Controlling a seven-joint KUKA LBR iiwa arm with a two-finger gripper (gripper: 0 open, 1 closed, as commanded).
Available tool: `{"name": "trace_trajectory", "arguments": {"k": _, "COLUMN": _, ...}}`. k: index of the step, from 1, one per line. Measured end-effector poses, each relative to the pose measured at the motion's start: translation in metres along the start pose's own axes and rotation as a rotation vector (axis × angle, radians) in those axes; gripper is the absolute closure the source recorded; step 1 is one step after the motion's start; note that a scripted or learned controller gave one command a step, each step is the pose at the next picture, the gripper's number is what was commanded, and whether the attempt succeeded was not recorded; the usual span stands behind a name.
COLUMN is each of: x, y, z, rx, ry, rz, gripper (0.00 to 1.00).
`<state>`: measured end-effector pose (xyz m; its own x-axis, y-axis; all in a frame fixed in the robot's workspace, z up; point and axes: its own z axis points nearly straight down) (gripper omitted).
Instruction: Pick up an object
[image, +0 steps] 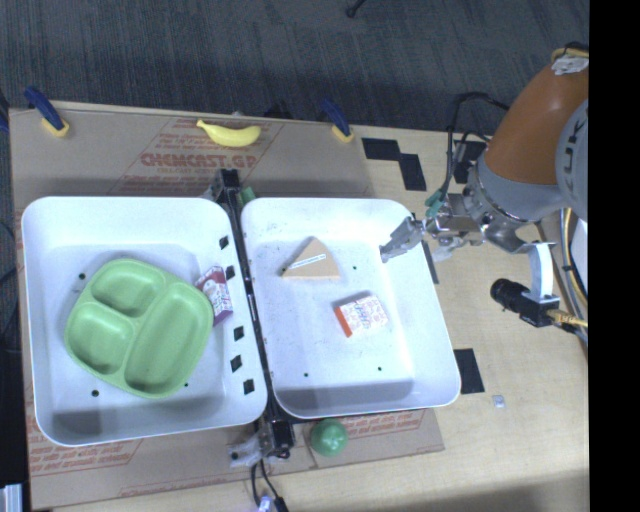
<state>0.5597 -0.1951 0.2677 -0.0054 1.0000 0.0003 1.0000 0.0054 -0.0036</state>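
Right bin (420, 370): we list a wedge-shaped block (312, 262) near its far edge and an orange packet (361, 315) at centre, both free for picking. Hand (405, 238) over the far right rim; its spread we cannot tell.
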Motion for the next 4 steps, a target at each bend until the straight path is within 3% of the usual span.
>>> {"name": "trace_trajectory", "arguments": {"k": 1, "x": 0.04, "y": 0.0, "z": 0.153, "rx": 0.003, "ry": 0.001, "rz": -0.002, "gripper": 0.0}}
{"name": "trace_trajectory", "arguments": {"k": 2, "x": 0.082, "y": 0.084, "z": 0.175, "rx": -0.002, "ry": 0.0, "rz": -0.002, "gripper": 0.0}}
{"name": "trace_trajectory", "arguments": {"k": 3, "x": 0.082, "y": 0.09, "z": 0.157, "rx": -0.02, "ry": -0.001, "rz": -0.006, "gripper": 1.0}}
{"name": "trace_trajectory", "arguments": {"k": 4, "x": 0.146, "y": 0.072, "z": 0.075, "rx": -0.003, "ry": 0.001, "rz": 0.0, "gripper": 1.0}}
